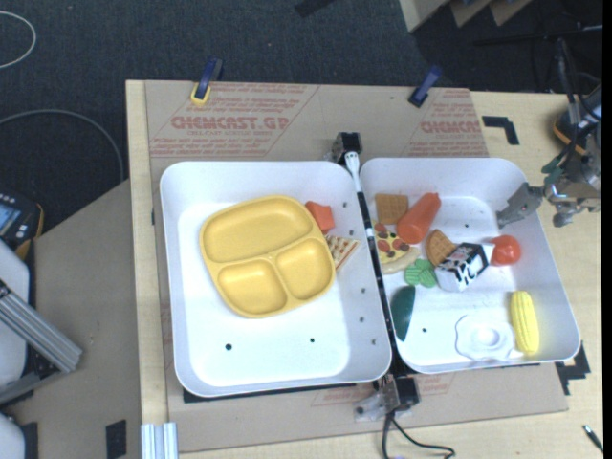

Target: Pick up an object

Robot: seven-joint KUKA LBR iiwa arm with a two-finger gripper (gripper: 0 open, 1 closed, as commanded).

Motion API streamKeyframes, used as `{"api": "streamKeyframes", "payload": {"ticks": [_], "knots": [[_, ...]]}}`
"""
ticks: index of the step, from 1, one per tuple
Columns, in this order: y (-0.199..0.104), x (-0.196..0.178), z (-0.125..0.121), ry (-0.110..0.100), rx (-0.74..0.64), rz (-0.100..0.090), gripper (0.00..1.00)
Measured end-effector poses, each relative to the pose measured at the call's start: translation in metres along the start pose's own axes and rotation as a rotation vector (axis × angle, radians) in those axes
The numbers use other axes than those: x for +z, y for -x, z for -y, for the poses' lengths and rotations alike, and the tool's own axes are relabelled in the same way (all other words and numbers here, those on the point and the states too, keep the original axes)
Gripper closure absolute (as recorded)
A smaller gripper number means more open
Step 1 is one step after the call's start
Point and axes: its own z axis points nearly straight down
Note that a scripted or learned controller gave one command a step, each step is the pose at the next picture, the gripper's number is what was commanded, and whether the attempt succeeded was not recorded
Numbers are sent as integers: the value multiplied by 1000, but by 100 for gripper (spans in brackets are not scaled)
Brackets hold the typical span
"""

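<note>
We look from the left bin (pixel 191 352) with its yellow tray (pixel 263 253) to the crowded right bin (pixel 555 285). Pincer (pixel 524 204) hovers at its upper-right edge, probably released and empty. We'd drop straight onto the isolated tomato (pixel 506 250).

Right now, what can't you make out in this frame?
- Claw: small and blurred at the right bin's edge; finger state unreadable.
- Arm: cut off by the camera view's right edge.
- Waffle piece: partly under the yellow plate.
- Black-and-white toy: too small to identify.
</note>
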Motion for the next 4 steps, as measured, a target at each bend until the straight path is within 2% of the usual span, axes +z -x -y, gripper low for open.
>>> {"api": "streamKeyframes", "payload": {"ticks": [1,3,4], "knots": [[-9,54,-5,-6,-1,-3,0],[-23,155,-3,-3,-2,-8,0],[-20,141,-5,7,-1,-1,100]]}}
